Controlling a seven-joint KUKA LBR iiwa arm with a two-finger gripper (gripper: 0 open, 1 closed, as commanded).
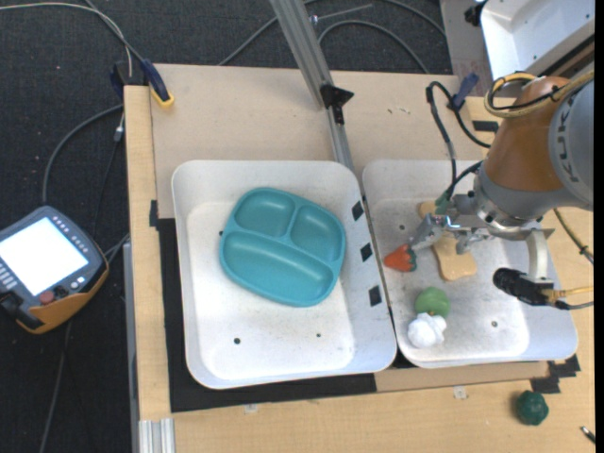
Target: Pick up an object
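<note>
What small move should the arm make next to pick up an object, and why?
Probably lower the claw slightly toward the red object, which lies just below-left of it in the right bin. The tan piece sits close beside it, so a short, careful descent seems safest.

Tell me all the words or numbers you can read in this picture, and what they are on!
"KU": big dark letters on the grey robot arm, cut off at the picture's edge.
The handheld screen left of the bench glows white; anything on it is too blurred to read.
The bins, teal tray and toys carry no readable words.
</note>
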